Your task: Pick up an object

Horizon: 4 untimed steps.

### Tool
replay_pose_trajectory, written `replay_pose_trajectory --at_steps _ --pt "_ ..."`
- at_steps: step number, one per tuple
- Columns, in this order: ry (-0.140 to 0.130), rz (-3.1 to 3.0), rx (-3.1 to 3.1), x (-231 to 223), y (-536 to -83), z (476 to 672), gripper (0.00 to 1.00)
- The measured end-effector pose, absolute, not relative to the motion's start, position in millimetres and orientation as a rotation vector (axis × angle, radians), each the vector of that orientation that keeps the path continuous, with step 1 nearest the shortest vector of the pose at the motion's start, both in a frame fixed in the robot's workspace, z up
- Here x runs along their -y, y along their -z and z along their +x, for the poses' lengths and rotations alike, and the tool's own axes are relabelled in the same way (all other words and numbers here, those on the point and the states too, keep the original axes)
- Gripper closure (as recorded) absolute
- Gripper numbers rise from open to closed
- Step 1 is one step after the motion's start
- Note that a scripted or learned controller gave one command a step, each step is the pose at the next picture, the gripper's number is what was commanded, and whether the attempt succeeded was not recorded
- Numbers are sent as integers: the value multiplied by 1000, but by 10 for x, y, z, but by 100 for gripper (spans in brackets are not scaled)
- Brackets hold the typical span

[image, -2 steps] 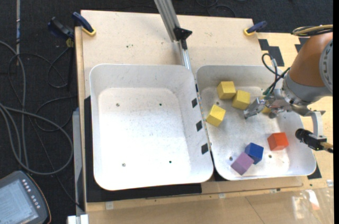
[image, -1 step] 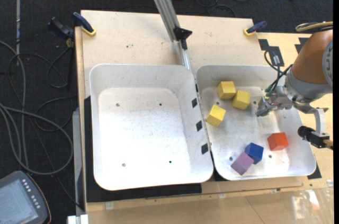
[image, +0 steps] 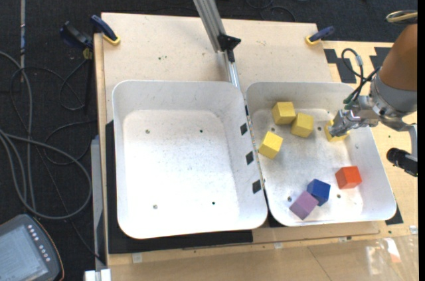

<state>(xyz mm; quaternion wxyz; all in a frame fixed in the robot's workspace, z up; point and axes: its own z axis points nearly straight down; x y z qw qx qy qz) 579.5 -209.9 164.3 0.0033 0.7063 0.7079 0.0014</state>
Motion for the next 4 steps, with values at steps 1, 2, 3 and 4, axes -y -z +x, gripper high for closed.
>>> replay_pose_trajectory --at_steps 1,2,3,4 --pt "-4 2214 -2220 2101 -2085 5810 100" --pt "-5 2211 -2232 1468 -2120 5924 100" --pt "-5 2211 -2230 957 -2222 5981 100" --pt "-2 2212 -2231 387 -2170 6076 100"
